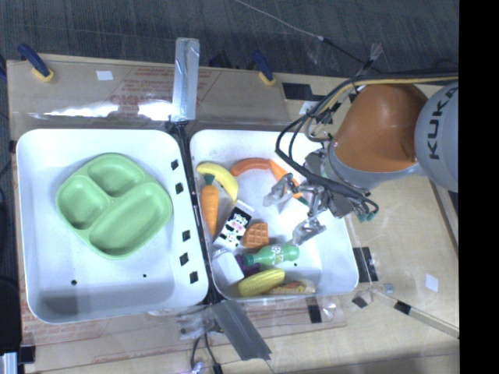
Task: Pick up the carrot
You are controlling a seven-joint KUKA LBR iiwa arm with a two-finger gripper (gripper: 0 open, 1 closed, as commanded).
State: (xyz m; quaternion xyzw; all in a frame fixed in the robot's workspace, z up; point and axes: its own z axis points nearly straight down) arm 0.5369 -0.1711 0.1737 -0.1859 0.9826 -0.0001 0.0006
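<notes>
The carrot [210, 209] is a short orange cone lying along the left wall of the right bin [340, 257], just below a yellow banana [220, 179]. My gripper [296, 209] hangs over the middle of that bin, to the right of the carrot and apart from it. Its two metal fingers [281, 191] are spread open, with bare bin floor between them. The orange band of the arm [378, 129] sits above and to the right.
An orange curved toy [251, 165] lies by the bin's far side. A black-and-white carton [236, 226], a brown waffle [256, 234], a green bottle [274, 255], a corn cob [260, 282] and a white cup [228, 267] crowd the near left. The left bin holds a green divided plate [115, 202].
</notes>
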